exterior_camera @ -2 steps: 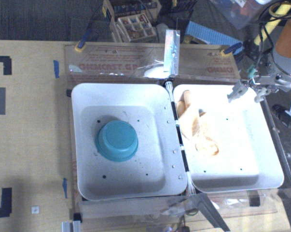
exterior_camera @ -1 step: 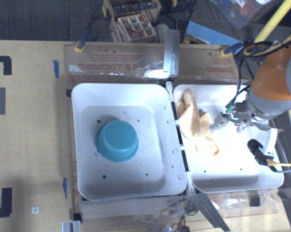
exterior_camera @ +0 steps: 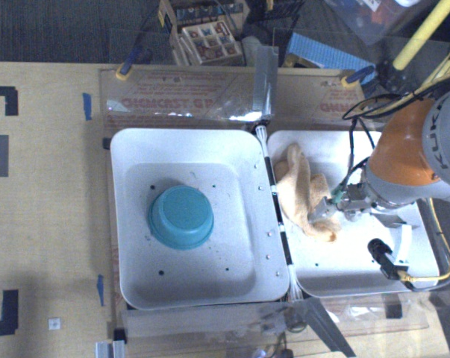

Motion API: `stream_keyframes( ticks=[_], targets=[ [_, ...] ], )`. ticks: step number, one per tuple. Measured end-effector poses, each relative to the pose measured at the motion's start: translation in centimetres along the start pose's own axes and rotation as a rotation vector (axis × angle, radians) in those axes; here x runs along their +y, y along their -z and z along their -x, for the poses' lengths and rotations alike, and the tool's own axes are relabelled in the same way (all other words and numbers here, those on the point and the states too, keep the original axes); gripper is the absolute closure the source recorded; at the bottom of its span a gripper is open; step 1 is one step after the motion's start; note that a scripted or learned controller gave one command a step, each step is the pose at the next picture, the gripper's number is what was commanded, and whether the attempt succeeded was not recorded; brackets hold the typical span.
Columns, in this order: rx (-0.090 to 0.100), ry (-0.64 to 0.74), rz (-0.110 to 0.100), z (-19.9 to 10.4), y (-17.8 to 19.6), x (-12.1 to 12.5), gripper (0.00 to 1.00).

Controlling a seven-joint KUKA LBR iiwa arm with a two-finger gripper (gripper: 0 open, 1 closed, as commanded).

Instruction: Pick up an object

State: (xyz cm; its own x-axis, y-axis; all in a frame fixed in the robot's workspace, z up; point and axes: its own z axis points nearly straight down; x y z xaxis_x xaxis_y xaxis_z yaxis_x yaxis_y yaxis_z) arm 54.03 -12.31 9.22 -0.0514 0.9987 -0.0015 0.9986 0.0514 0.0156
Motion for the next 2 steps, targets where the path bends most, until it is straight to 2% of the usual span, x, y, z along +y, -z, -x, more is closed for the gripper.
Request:
stream_keyframes(
  ticks=[1, 2],
  targets=[
    [0.001, -0.004, 0.006, 0.1, 1.1, 0.2, 1.00],
    [0.002, 0.215, -0.014, -3.8, 9.2, 6.7, 1.00]
  ],
)
